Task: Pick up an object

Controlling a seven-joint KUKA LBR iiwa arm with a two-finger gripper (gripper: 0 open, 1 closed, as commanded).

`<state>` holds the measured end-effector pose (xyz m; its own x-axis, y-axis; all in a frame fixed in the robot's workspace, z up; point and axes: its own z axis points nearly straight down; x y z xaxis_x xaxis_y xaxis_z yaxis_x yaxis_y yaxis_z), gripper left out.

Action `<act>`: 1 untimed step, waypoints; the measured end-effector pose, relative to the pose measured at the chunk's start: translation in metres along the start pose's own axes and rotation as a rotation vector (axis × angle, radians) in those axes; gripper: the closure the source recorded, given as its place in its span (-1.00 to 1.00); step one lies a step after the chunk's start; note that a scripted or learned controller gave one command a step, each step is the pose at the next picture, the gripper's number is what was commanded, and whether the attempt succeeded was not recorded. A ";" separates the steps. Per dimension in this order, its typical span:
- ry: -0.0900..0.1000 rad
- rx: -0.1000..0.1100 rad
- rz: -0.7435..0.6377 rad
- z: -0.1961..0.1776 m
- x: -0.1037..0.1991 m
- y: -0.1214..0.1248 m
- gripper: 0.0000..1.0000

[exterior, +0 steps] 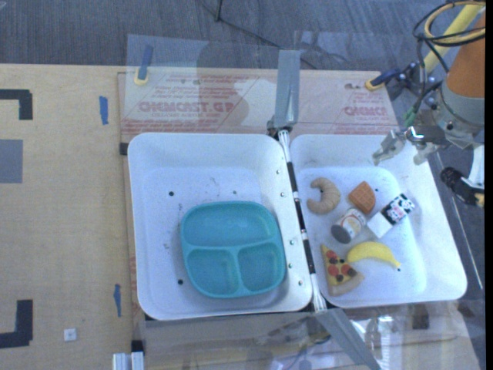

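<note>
The right bin (439,272) holds several small items: a tan croissant (323,195), an orange waffle-like piece (362,197), a black-and-white carton (397,208), a small can (348,226), a yellow banana (373,254) and a pizza slice (339,270). My gripper (404,149) hovers over the bin's far right corner, above and behind the carton. Its fingers (384,149) are spread, open, with nothing between them.
A teal divided plate (231,247) lies in the left bin (154,168). A metal divider (286,91) runs back from where the bins meet. Yellow and black cables (451,21) loop above the arm at the top right.
</note>
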<state>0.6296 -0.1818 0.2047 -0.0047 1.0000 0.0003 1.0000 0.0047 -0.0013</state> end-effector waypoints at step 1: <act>-0.008 -0.031 0.032 0.086 0.008 -0.046 -1.00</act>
<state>0.5830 -0.1742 0.1185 0.0274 0.9996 -0.0068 0.9992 -0.0271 0.0299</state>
